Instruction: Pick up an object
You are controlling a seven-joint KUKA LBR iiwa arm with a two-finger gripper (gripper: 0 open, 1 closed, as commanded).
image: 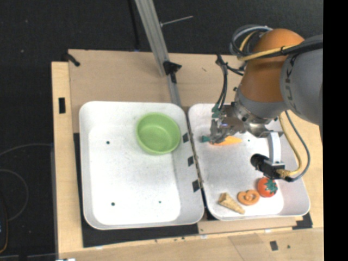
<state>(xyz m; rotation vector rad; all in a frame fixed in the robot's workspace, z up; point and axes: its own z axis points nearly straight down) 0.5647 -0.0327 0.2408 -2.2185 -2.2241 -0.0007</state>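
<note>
Orange object (pixel 231 141), small and flattish, lies on the floor of the right bin (pixel 234 167) near its far left part, and the hand (pixel 219 136) sits right over its left end. From this slanted top-down camera view, the hand's dark fingers reach down to the orange piece and appear to touch it, but the wrist and cabling hide the tips, so I cannot tell whether the hand is spread or pressed together, nor whether the piece is between the fingers. A small teal bit shows at the hand's left side, just beside the orange object.

The arm (pixel 272 69) comes in from the right, its orange band bulging above the wrist, with yellow and black cables looping past it down toward the right bin's right side.

Further toward the near side of the right bin lie three more things: a tomato-like red toy (pixel 267 187) with a green top near the right wall, an orange ring-shaped toy (pixel 248 197) just beside it to the left, and a tan wedge (pixel 231 203) touching or almost touching that ring. A black cable end (pixel 261 163) hangs just above the red toy.

The left bin (pixel 109 189) holds a green bowl (pixel 158 134), upright, in its far right part. Both bins rest side by side on the tabletop (pixel 109 75), and a grey metal pole (pixel 152 29) slants across the far side.
</note>
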